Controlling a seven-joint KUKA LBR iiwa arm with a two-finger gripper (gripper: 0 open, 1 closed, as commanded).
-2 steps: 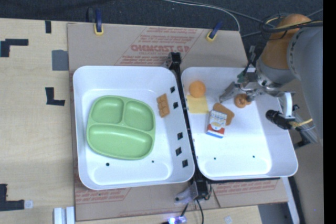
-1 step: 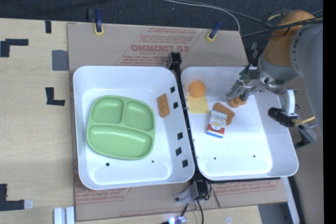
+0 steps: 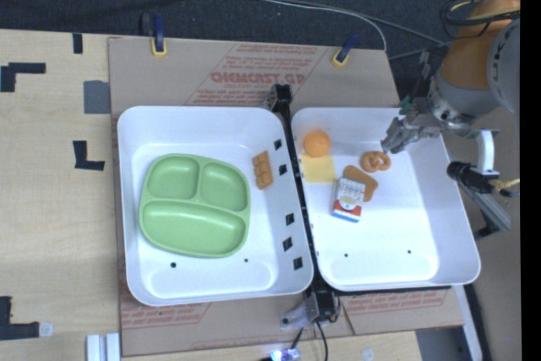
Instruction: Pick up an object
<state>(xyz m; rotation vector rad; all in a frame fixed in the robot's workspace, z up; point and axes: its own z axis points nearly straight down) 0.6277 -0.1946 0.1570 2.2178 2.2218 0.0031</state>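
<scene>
Claw [image 3: 390, 143] grip state unclear, above pretzel [image 3: 374, 161] | cardboard [image 3: 254, 73] print reads "CHEMCAST"

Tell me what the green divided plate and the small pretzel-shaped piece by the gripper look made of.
Green divided plate: probably moulded plastic, going by its even pale green and soft sheen on smooth rounded compartment rims. Pretzel-shaped piece: likely toy food in plastic or rubber, with a uniform tan-orange colour and faint gloss; too small to be certain.
</scene>
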